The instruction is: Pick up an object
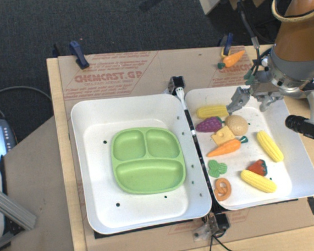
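End effector (252, 100) is hovering over the far part of the right bin (303, 182), its two grey fingers (236, 100) spread apart with nothing between them; one fingertip is sitting just beside the tan potato (236, 124). Working near to far, I am seeing a pretzel (223, 188) and a yellow corn cob (257, 181) lying along the near edge of that bin, with a red pepper (258, 167) touching the cob and a green broccoli piece (217, 169) near the divider. Farther in, an orange carrot (224, 148), a cheese wedge (222, 136) and a second corn cob (269, 145) are lying mid-bin. Purple grapes (209, 125) and a yellow banana (211, 111) are lying beyond. A green divided plate (147, 160) is sitting in the left bin (91, 128). Another carrot (231, 60) is resting on the bench (141, 74) behind the bins.
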`<state>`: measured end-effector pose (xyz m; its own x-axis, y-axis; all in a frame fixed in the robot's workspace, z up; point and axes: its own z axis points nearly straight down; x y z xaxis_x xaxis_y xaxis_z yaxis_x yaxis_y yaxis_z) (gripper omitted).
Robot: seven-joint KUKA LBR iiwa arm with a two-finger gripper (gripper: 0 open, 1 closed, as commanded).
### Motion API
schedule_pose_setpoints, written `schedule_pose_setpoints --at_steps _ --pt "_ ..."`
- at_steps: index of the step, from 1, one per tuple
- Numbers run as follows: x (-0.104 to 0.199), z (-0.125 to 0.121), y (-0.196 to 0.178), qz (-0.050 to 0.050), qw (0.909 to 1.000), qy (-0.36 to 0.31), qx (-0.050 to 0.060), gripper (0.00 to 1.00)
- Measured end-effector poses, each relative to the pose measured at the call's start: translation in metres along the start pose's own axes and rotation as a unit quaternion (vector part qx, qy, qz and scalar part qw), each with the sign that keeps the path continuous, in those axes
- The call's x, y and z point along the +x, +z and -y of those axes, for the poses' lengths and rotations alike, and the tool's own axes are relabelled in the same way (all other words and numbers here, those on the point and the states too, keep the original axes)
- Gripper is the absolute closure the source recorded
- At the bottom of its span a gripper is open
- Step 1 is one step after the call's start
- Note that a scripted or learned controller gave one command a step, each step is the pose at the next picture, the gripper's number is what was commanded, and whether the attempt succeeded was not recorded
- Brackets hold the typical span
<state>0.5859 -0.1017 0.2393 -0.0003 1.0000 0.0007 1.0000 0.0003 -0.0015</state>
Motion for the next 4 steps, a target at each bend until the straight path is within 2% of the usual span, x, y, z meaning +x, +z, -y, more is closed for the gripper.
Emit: schedule_pose_setpoints --at_steps 1,2,3,4 --pt "-0.004 -0.021 0.157 0.002 1.0 0.0 -0.002 0.0" --pt "0.001 0.047 0.155 -0.001 1.0 0.001 0.003 0.0" --pt "-0.012 -0.037 0.154 0.002 1.0 -0.001 -0.005 0.0" --pt "-0.006 -0.083 0.154 0.001 1.0 -0.001 -0.004 0.0"
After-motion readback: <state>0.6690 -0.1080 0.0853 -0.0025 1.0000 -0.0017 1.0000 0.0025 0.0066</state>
